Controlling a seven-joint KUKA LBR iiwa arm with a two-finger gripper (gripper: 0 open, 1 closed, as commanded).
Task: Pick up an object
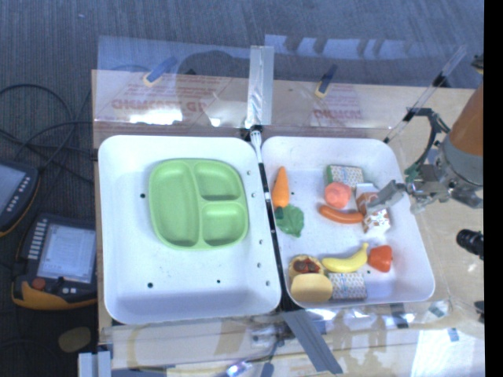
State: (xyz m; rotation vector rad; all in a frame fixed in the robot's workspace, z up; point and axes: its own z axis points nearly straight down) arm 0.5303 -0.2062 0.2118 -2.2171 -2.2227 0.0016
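The right bin holds several toy foods: a carrot, a green leafy piece, a pink round piece, a long orange-red piece, a banana, a red pepper and a small burger. My gripper reaches in from the right and hangs over the bin's right side. It is just above a small white and red item. Nothing is visibly held.
The left bin carries a green divided plate. A patterned box lies at the back of the right bin, with a yellow bun and another patterned block at its front. Clear panels stand behind both bins.
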